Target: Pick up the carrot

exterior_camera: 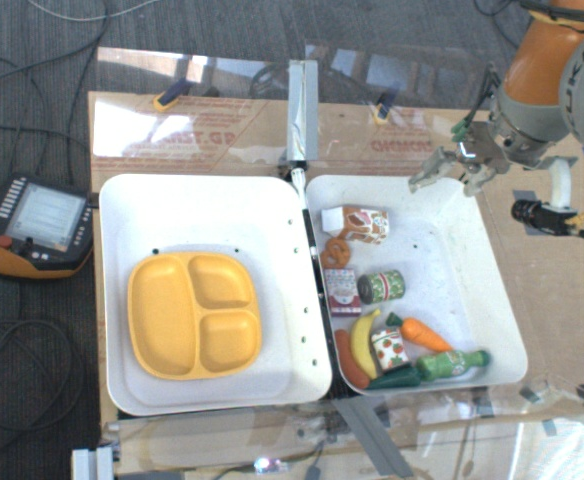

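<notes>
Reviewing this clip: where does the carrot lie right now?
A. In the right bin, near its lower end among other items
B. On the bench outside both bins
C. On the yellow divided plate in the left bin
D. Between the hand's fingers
A. The carrot lies in the right bin, beside the banana and above the green bottle, while the hand hangs over the bin's far rim.

The arm is cut off by the right edge; the red item lies half-hidden under the banana.
</notes>
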Controlling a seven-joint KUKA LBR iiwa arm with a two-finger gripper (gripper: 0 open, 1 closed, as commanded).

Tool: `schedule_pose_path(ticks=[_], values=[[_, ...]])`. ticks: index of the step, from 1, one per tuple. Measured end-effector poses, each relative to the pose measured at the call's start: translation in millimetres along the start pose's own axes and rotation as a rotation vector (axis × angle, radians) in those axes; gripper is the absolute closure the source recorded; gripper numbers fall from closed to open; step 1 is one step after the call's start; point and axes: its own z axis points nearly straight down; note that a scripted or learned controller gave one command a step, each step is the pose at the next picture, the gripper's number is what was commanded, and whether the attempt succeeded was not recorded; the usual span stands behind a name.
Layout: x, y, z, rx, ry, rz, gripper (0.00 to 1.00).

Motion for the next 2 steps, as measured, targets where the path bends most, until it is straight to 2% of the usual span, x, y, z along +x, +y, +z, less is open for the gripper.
schedule_pose_path(ticks=[1, 2], values=[[-11.7, -91.0, 46.2, 0.001, -0.001, -0.086, 0.0], [5.3, -150.6, 131.2, -0.006, -0.001, -0.135, 0.0]])
